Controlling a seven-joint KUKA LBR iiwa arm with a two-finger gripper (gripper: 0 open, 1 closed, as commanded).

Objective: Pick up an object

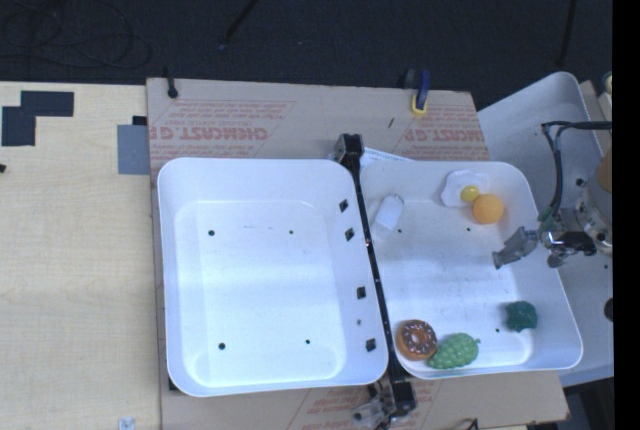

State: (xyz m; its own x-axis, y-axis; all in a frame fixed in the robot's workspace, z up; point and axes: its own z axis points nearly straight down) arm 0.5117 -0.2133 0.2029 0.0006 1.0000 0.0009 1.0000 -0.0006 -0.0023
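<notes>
Gripper (520,246) at the right rim of the right bin (560,318), nothing seen between its fingers; whether they are parted or closed cannot be told.

Within the right bin: an orange ball (488,209) near the far wall touches a fried-egg toy (463,190); a white cup (386,213) lies near the divider; a donut (415,339) and green grapes (453,351) sit touching at the near wall; a dark green piece (520,316) rests near the gripper. The left bin (175,218) adjoins it. The cardboard (230,123) beneath carries red print, upside down, too small to read surely.

Claw (522,246) low at right, arm reaching in from right; finger state unclear.
</notes>
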